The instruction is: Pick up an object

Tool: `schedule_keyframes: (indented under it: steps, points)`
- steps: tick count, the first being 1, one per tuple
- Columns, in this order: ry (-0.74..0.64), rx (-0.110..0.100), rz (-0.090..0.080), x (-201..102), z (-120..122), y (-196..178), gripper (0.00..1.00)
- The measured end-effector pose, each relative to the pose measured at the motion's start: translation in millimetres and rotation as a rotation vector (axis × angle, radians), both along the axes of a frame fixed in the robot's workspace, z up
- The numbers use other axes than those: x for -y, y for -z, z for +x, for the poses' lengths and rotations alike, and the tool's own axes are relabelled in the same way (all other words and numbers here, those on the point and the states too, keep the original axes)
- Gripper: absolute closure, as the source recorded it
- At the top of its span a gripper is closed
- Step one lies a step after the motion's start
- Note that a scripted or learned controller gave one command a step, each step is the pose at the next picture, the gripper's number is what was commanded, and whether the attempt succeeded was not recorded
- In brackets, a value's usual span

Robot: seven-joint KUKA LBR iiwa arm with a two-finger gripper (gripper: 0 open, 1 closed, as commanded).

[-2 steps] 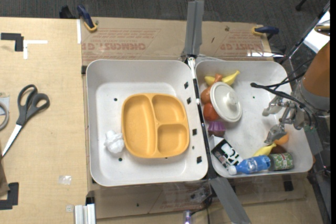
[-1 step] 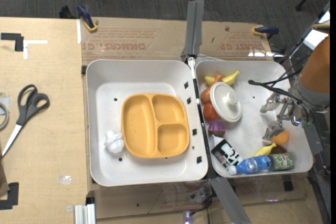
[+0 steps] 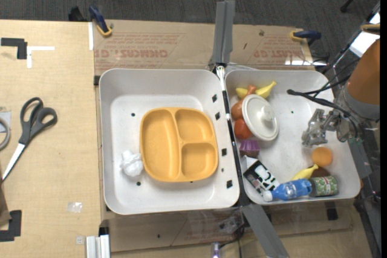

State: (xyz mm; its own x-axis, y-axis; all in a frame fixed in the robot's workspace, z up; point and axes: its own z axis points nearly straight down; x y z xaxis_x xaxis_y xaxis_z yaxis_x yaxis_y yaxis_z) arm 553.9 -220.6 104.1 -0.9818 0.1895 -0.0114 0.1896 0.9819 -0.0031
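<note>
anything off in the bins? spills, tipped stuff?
No spill or damage visible. The bottle and can lie on their sides along the right bin's front wall, and a crumpled white wad sits beside the yellow tray in the left bin.

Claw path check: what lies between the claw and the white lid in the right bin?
Bare white bin floor lies between the claw and the white lid, per the camera view.

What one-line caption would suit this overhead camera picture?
Robot gripper hovers above an orange ball in the cluttered right bin; the left bin holds a yellow tray.
</note>
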Motion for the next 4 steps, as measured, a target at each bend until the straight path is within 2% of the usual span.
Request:
schedule_keyframes:
  steps: [1,2,3,4]
  points:
    - [0.000,0.000,0.000,-0.3,0.1,0.0,0.00]
    - [0.101,-0.006,0.005,0.8,-50.1,10.3,0.00]
    - [0.098,-0.004,0.005,-2.4,-27.6,10.6,0.00]
    - [0.094,0.000,0.002,-2.5,-26.0,0.4,1.00]
